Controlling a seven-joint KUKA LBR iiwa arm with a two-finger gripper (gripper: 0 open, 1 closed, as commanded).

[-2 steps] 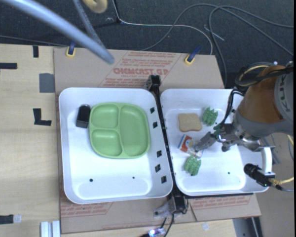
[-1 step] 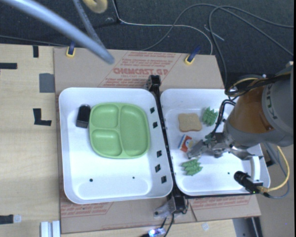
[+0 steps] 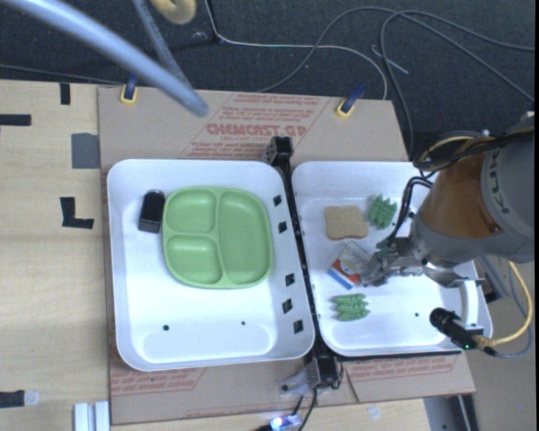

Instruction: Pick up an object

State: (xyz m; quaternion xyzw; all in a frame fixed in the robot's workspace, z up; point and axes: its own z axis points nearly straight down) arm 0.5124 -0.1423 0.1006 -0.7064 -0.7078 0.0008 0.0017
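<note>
In the right bin [image 3: 391, 335] lie a tan slice of bread [image 3: 345, 223], a green leafy piece [image 3: 382, 210] at the back, a green pod-like piece [image 3: 351, 307] near the front, and a small blue and red object [image 3: 345, 276]. My gripper [image 3: 370, 268] is low in this bin, just right of the blue and red object and a grey-white item [image 3: 352, 259] at its tips. The arm's orange band [image 3: 454, 209] rises to the right. I cannot make out the finger gap.
The left bin [image 3: 139, 330] holds a green divided plate [image 3: 219, 237] and a small black block [image 3: 151, 211] to its left. A black divider with clips [image 3: 292, 259] joins the bins. Cables run across the dark surface behind.
</note>
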